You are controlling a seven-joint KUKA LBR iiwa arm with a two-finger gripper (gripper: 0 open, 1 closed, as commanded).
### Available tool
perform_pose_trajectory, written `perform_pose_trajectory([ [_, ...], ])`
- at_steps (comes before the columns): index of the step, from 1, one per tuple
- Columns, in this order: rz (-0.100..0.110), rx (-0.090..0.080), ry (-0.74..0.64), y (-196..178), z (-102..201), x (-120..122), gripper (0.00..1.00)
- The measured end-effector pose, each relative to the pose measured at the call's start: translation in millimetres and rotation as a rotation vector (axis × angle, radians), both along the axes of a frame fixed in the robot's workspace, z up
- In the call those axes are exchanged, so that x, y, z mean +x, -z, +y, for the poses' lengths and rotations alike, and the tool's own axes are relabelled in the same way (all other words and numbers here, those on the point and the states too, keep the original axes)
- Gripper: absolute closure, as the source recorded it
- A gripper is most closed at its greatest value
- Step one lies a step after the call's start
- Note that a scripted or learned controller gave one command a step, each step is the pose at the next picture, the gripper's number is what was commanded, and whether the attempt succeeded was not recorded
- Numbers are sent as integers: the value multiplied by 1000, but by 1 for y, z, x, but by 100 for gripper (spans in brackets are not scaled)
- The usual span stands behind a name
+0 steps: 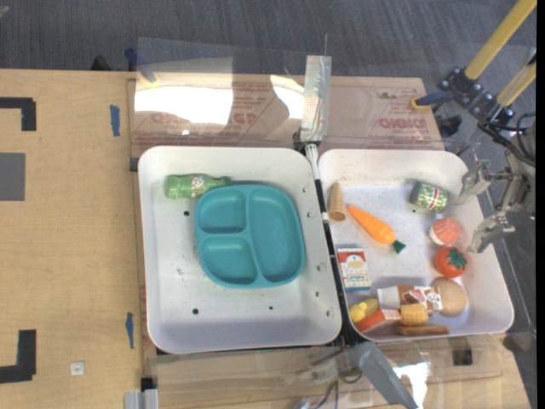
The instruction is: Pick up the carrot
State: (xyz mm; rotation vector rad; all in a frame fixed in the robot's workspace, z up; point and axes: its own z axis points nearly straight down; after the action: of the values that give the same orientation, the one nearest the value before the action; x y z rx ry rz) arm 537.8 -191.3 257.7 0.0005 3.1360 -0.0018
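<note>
- At the bottom edge of the right bin (498,313) lies a heap of toy food (409,307). It includes yellow and orange pieces, a small bottle on its side with a printed label too small to read, and a pale round piece.
- Just above the heap a small box (352,268) lies flat. Its face has a red band and a picture, and the wording cannot be made out.
- A red tomato (450,262) sits near the right wall, with a pink and white round piece (445,231) just above it.
- The carrot (375,226) lies in the middle of the right bin. It runs at a slant, with its orange tip toward the upper left and its green stub toward the lower right, clear of its neighbours.
- The tool (479,207) hangs over the bin's right rim with its two grey fingers spread apart and nothing between them. The carrot lies well to its left, with the pink piece between the two.
- A tan cone (336,201) stands near the divider, upper left of the carrot.
- A green can (428,196) with a red and white label, unreadable, lies at the upper right.
- In the left bin (153,254) a teal three-part plate (249,233) fills the middle, with a green bottle (194,185) touching its upper left edge.
- The brown surface (60,228) runs off to the left.
- Farthest away, a clear sheet (213,109) carries faint red print that is too blurred to read.
</note>
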Motion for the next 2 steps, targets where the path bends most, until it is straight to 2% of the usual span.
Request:
perform_pose_trajectory([
  [1,-5,0,103,157,54,29,0],
  [2,-7,0,555,168,80,54,0],
])
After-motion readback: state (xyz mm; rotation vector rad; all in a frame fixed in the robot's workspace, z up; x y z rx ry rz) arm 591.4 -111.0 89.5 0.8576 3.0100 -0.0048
